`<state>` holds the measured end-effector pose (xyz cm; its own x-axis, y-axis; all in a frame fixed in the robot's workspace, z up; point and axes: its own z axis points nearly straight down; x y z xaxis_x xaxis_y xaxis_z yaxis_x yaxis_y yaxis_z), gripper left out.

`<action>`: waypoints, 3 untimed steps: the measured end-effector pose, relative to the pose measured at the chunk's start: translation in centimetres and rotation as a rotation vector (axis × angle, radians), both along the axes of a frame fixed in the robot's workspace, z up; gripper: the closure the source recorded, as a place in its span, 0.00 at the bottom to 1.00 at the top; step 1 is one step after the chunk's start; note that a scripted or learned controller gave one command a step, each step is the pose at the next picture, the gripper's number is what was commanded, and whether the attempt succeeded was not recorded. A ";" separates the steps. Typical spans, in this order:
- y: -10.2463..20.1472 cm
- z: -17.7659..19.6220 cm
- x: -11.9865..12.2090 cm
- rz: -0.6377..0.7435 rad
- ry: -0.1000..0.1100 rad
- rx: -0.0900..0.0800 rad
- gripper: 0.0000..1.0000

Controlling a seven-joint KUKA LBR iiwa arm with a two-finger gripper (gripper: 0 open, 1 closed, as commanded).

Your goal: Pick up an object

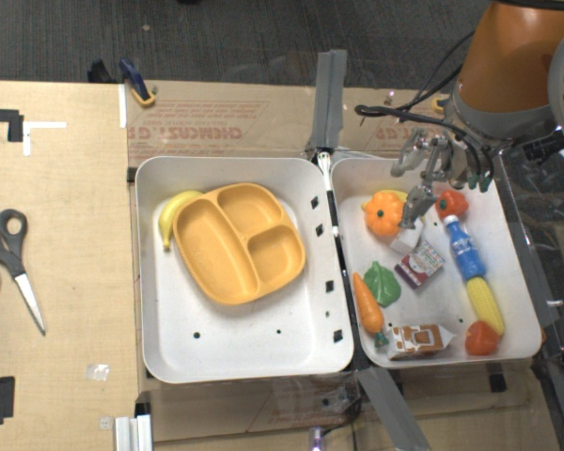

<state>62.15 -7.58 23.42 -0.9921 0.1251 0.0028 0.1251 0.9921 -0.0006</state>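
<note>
Orange toy pumpkin [385, 213], top-left in right bin [517, 252], just left of gripper [419, 207] w/ fingers seemingly narrow, holding nothing: looks light, smooth, slippery plastic, so pinch across its middle.

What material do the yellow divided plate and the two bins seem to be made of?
The divided plate looks like moulded plastic, matte: uniform yellow-orange colour, soft rounded compartment ridges. The left bin and right bin look like thin white plastic or coated metal, slightly glossy, with small dark holes; the view leaves this open.
</note>
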 end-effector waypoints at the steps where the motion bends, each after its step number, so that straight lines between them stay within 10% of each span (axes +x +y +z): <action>1: -3.6 -11.2 -1.7 -0.067 -0.017 -0.002 0.00; 2: -2.3 -14.0 2.1 -0.183 0.000 0.000 0.00; 3: -2.3 -14.5 0.2 -0.286 -0.002 0.000 0.00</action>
<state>62.40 -9.92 8.96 -0.9167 0.3996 0.0008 0.3996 0.9167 -0.0004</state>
